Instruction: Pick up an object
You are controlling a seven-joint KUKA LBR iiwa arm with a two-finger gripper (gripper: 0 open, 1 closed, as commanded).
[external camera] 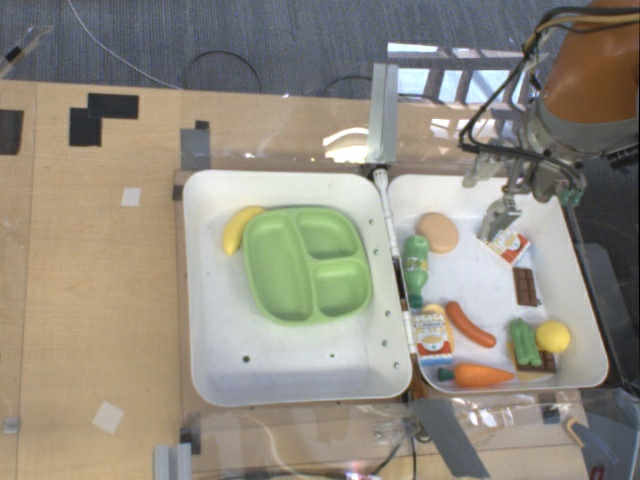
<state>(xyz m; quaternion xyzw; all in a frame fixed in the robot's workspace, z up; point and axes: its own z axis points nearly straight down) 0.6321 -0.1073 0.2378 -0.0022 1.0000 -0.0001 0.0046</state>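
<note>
My gripper [497,224] hangs over the far part of the right bin [590,313], its tips just above a small white and red carton [510,247]. Nothing shows between the fingers. To its left lies a tan round bun [438,232]. A green bottle [415,264] lies along the bin's left wall. Nearer the front lie a red sausage [470,324], an orange carrot [483,374], a white and orange juice box [432,331], a brown chocolate bar [526,286], a green block [524,342] and a yellow lemon [553,337].
The left bin [220,368] holds a green divided plate [305,263] with a yellow banana [238,228] at its far left edge. A metal post [382,108] stands behind the divider between the bins. Cables run from the arm's orange band [598,63].
</note>
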